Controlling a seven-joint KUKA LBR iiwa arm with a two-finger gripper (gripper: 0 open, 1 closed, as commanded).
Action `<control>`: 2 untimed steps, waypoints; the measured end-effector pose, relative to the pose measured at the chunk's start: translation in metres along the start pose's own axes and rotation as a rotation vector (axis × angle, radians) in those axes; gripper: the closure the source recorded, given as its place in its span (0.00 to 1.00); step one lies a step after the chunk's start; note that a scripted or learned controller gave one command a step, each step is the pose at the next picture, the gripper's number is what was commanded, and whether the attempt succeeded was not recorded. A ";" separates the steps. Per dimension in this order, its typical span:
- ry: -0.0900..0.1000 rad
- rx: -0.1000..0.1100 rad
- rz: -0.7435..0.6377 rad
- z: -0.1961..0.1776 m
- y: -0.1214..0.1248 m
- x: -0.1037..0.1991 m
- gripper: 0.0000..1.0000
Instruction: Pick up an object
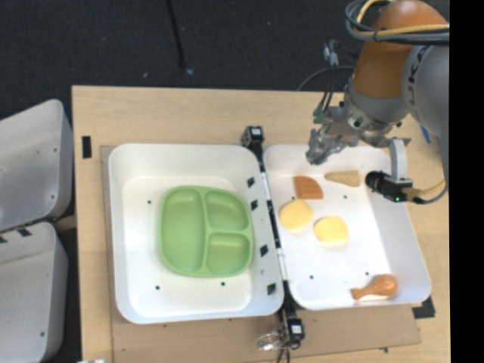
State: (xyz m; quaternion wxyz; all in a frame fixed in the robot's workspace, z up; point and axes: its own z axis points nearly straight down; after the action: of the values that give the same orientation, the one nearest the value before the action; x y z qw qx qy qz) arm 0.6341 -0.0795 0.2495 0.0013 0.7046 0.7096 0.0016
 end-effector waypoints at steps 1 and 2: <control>-0.001 0.001 0.002 0.002 0.008 0.041 1.00; 0.000 0.004 0.002 0.012 0.007 0.090 1.00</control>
State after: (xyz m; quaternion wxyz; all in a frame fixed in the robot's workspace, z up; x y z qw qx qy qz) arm 0.6407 0.0105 0.2378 -0.0002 0.7052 0.7090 0.0000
